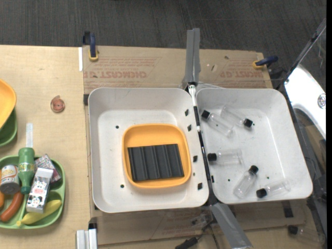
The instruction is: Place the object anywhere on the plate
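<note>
An orange square plate (155, 130) sits in the middle of the left white bin (104, 139). A dark grey ribbed slab (155, 162) lies flat on the plate and covers most of its inner floor. Several clear small bottles with black caps lie scattered in the right white bin (280, 134), among them one near the back (218, 122) and one near the front (245, 182).
A white and grey piece of machinery (310, 95) juts in at the right edge beside the right bin. Left of the bins, the wooden table holds a green tray of toy food (31, 191) and a yellow bowl (5, 105). Clamps (91, 45) hold the cardboard at the back.
</note>
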`<state>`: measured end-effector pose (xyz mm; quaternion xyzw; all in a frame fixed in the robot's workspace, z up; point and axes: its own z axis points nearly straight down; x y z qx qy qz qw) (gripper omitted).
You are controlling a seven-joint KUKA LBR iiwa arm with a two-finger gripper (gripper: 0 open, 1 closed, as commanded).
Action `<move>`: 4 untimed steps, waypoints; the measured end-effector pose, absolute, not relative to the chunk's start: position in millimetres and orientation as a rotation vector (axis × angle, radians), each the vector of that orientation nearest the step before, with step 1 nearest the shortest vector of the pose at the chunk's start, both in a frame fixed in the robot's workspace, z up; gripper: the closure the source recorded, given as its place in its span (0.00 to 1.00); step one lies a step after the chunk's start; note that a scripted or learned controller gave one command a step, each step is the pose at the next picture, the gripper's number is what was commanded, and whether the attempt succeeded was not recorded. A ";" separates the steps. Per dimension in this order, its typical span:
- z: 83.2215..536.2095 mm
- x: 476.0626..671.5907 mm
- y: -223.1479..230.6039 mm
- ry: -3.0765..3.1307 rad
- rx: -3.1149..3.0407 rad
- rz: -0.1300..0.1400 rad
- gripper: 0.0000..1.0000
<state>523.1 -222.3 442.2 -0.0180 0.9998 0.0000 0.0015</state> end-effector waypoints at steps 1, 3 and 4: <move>442.2 523.1 -222.4 3.138 -0.057 0.000 0.00; 318.9 522.6 -221.3 2.983 -0.979 0.001 0.00; 263.5 563.0 -220.0 2.773 -1.470 0.002 0.00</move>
